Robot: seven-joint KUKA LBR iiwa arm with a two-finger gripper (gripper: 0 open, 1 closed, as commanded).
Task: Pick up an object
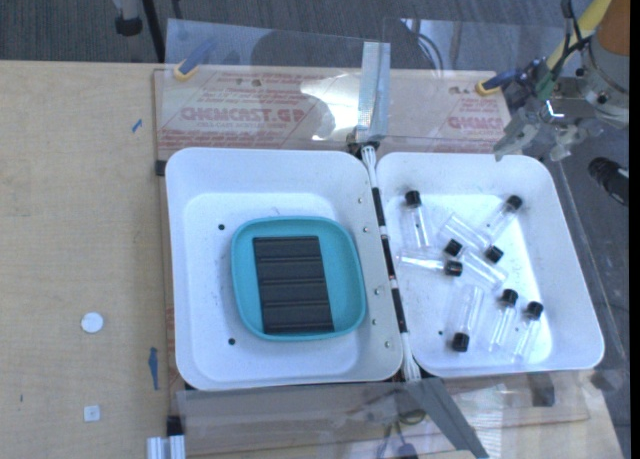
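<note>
A grey robot arm [605, 22] with an orange band above its wrist enters from the upper right corner, its wrist angled down and leftward, ending in a two-finger gripper [522, 137] hanging with nothing visible between its tips.

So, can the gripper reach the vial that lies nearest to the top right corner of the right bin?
Probably yes. The gripper sits just above that corner of the right bin, and the vial lies uncovered, apart from the others.
</note>
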